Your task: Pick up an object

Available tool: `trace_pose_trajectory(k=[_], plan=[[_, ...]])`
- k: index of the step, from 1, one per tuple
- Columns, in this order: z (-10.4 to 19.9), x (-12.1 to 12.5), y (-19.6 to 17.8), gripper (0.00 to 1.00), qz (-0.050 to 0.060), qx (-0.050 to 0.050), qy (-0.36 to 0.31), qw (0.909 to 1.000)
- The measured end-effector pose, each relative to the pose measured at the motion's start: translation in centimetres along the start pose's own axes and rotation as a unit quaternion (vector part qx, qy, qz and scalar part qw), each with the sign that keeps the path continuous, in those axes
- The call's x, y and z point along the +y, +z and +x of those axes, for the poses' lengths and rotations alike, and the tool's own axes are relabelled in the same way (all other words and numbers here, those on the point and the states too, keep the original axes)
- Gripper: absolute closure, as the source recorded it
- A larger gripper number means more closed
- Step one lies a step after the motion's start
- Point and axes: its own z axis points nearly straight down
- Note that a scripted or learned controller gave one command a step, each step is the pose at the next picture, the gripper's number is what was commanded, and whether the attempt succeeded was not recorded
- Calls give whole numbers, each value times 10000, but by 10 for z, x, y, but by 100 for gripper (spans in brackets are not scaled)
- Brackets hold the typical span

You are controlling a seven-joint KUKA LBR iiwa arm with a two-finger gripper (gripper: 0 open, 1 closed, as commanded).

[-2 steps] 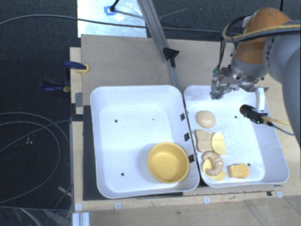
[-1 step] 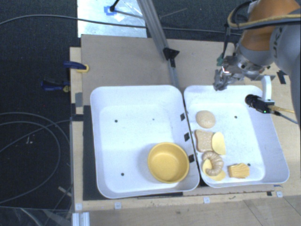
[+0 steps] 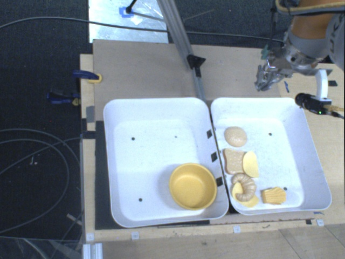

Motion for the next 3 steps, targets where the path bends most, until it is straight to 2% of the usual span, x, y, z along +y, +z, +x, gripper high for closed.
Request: trace_pose_trajectory(k=[1, 2, 3], plan=[[55, -20, 13, 100, 42, 15, -21, 10000], [102, -53, 30, 100, 53, 15, -18, 10000], [146, -75, 46, 100, 55, 15, -18, 10000]])
